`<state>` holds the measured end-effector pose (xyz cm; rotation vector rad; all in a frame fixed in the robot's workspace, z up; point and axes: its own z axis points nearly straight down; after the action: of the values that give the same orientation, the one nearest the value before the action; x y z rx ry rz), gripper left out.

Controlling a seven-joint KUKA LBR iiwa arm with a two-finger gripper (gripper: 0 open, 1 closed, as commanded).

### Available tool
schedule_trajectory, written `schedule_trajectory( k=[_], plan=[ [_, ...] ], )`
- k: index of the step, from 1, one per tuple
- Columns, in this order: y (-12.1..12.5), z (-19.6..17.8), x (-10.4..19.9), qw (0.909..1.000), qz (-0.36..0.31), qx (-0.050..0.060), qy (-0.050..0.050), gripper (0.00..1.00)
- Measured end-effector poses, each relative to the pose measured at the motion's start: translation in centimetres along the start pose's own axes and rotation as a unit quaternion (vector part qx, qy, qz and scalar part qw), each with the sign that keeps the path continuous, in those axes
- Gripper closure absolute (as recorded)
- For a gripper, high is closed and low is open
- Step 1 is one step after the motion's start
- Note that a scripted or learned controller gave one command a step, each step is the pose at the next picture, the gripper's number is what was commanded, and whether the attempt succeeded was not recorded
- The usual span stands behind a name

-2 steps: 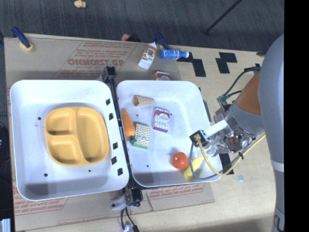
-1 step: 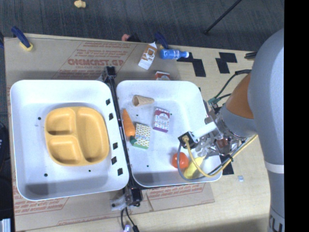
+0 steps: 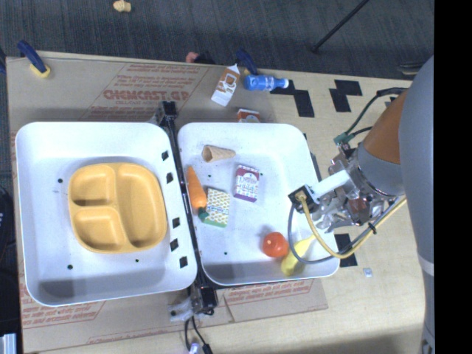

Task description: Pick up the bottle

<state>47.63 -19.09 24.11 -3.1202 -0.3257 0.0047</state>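
Observation:
A small blue bottle [image 3: 262,83] lies on its side on the bench behind the right bin [image 3: 310,153], outside both bins. My gripper [image 3: 318,211] hangs over the right bin's right rim, low on that side and far from the blue bottle. Cables and wrist parts crowd around it. Just below it, in the bin's front right corner, sits a yellow object [image 3: 293,260] that is partly covered, so I cannot tell what it is. An orange-red ball [image 3: 274,244] rests beside that object.
The right bin also holds a cone [image 3: 218,153], a carrot [image 3: 195,188], a purple box [image 3: 248,182] and a patterned packet [image 3: 216,206]. A yellow divided plate [image 3: 116,205] lies in the left bin [image 3: 37,146]. Two small cartons [image 3: 226,85] [image 3: 248,114] lie behind the right bin.

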Motion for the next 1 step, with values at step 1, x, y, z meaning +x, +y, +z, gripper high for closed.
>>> schedule_trajectory(
  k=[1],
  plan=[
    [-0.23, 2.34, 0.0, 1.0, 0.0, 0.001, -0.001, 1.0]
  ],
)
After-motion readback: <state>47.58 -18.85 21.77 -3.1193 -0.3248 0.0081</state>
